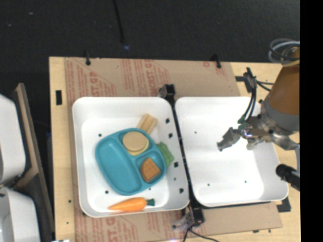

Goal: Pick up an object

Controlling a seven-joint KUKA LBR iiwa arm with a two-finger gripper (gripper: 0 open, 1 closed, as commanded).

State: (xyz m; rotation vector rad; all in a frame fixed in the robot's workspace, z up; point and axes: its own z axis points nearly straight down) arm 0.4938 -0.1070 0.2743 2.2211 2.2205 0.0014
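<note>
The left bin [86, 135] holds a blue divided tray [117, 168]. On the tray lie a round tan biscuit [135, 141] and a brown waffle square [150, 170]. A pale wooden block [147, 122] leans at the tray's upper edge, and a green piece [167, 155] sits at its right side. An orange carrot [131, 204] lies along the bin's front wall. My gripper [239, 140] hangs over the right bin [212, 185], far to the right of all these objects. It is open, with nothing between its fingers [225, 141].
Both bins rest on a cardboard sheet [126, 77] over the wooden bench. A black divider clip [167, 91] sits between the bins at the back. Cables run along the arm at the right.
</note>
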